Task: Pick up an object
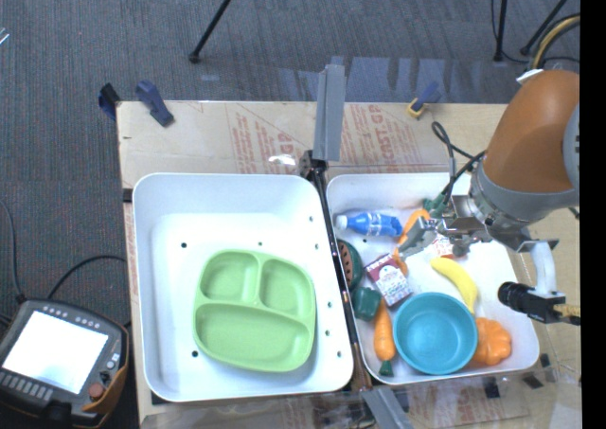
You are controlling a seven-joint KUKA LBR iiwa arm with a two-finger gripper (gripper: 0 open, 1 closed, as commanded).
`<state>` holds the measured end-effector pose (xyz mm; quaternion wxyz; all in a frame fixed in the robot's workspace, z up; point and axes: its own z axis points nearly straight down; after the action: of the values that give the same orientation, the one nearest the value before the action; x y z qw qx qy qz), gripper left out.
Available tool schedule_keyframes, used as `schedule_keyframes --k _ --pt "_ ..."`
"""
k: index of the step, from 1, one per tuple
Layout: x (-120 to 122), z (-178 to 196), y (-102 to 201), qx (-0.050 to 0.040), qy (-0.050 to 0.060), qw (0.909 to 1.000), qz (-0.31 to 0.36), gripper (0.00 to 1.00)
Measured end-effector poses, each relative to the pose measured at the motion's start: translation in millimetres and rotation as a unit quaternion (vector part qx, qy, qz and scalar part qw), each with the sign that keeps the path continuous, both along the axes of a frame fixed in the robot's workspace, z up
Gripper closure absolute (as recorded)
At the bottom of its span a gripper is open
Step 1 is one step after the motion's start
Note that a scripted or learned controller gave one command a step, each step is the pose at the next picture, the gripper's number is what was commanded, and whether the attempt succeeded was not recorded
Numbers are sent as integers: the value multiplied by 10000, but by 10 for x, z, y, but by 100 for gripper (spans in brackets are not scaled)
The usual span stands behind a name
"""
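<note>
The right bin (530,347) holds a jumble of toys. A blue bottle (371,223) lies at its far left, with a maroon carton (388,278) in front of it. A yellow banana (458,280) rests beside a blue bowl (435,332). An orange carrot (383,332) and a dark green piece (365,301) lie near the divider. My gripper (431,233) hangs low over the middle of this bin, right at a small orange item (414,225), between the bottle and the banana. Whether it touches that item I cannot tell.
The left bin (166,200) contains a green divided plate (254,309). An orange toy (492,342) sits behind the bowl at the right bin's front right corner. A black cylinder (524,297) sticks out from the arm over the right rim. A tablet (57,353) lies on the floor at left.
</note>
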<state>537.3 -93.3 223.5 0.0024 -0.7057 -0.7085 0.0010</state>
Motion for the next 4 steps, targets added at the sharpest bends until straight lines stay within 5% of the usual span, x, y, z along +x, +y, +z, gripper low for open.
schedule_keyframes --k 1,2,3,4 --pt "-360 -1379 -53 6 1 9983 579 0" --pt "-356 -1276 -89 11 -8 9986 525 100" --pt "-354 -1185 -105 17 -8 9988 491 100" --pt "63 -357 281 -6 -19 9973 -732 100"
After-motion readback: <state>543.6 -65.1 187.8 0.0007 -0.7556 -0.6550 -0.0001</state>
